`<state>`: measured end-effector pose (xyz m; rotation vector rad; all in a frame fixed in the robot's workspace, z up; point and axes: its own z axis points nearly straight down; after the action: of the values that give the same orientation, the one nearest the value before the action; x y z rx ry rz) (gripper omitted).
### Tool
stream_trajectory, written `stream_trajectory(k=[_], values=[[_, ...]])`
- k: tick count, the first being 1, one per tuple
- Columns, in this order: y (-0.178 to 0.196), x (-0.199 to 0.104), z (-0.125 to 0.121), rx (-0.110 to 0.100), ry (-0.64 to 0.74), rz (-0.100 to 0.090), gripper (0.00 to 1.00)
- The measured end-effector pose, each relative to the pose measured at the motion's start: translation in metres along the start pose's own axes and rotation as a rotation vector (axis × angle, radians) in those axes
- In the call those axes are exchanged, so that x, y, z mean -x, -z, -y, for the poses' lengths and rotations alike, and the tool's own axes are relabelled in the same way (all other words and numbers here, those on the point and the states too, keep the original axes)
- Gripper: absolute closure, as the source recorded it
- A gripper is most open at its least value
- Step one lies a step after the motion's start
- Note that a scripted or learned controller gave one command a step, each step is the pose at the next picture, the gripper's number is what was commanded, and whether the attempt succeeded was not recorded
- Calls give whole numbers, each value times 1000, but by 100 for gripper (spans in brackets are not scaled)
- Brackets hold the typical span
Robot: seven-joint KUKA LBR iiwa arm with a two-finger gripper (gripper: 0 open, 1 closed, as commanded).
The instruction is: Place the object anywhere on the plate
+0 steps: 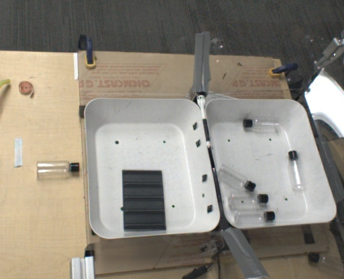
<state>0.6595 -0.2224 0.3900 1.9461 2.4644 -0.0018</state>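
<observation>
Well, the dark ribbed plate [143, 200] lies flat in the left bin [102, 121], toward its near side and a little left of middle, with bare white floor around it on the far and right sides. The objects are all over in the right bin [311, 156]: five clear vials with black caps. One vial [262, 124] lies at the far side, its cap pointing left. Another [297, 170] lies along the right wall, cap at the far end. The other three cluster in the near left corner, close beside one another: one slanted vial [236, 179], one just nearer [244, 201], and the nearest vial [250, 217] against the near wall. All are well apart from the plate, with the two bins' adjoining walls between.

A pale part of the arm [329, 97] shows at the far right edge, outside the bins.

On the wooden bench to the left, a sixth vial [54, 168] lies on its side, just beside the left bin.
</observation>
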Motion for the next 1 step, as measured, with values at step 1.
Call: stream_trajectory(k=[1], values=[[51, -13, 56, -1, -54, 0, 0]])
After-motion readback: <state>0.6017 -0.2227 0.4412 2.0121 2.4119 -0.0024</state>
